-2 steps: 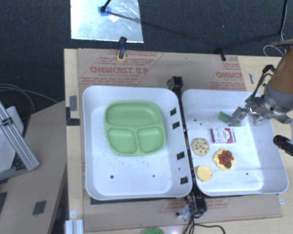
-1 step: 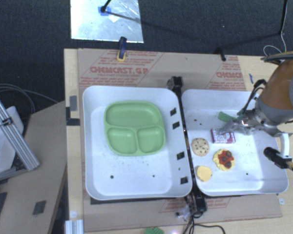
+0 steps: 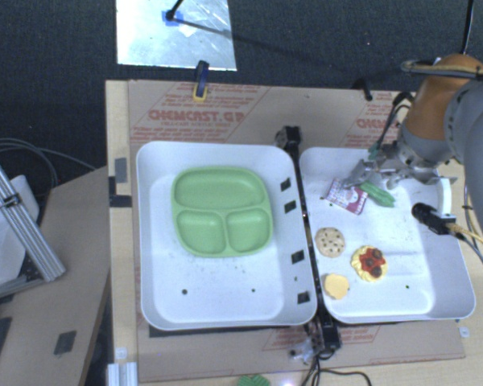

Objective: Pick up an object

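My gripper (image 3: 361, 176) hangs low over the back of the right bin (image 3: 435, 292), reaching in from the right. Its tip is just above a pink and white packet (image 3: 346, 196) and right next to a green pod-shaped toy (image 3: 379, 193). I cannot tell whether it touches either one. Nearer the front of that bin lie a speckled cookie (image 3: 330, 241), a yellow round piece with red topping (image 3: 369, 262) and a small plain yellow disc (image 3: 336, 285).
The left bin (image 3: 157, 296) holds a green divided plate (image 3: 222, 211). A black ridge with clips (image 3: 299, 215) separates the two bins. Bare white floor lies at the right bin's front right.
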Controlling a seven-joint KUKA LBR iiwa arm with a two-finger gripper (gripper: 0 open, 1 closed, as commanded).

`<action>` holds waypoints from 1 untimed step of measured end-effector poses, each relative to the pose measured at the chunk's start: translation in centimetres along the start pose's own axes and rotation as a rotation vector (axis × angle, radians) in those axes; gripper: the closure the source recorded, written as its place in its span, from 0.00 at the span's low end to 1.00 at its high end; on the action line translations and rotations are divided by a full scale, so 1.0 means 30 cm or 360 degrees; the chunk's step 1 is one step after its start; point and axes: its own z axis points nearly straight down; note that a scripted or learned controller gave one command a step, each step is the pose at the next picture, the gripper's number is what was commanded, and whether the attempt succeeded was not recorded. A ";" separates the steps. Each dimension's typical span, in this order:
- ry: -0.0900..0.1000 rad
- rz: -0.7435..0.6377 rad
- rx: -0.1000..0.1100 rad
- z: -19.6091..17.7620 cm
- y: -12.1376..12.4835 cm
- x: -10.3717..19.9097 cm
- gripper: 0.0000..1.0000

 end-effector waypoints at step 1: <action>0.0001 0.0009 0.0001 0.003 0.042 -0.072 0.00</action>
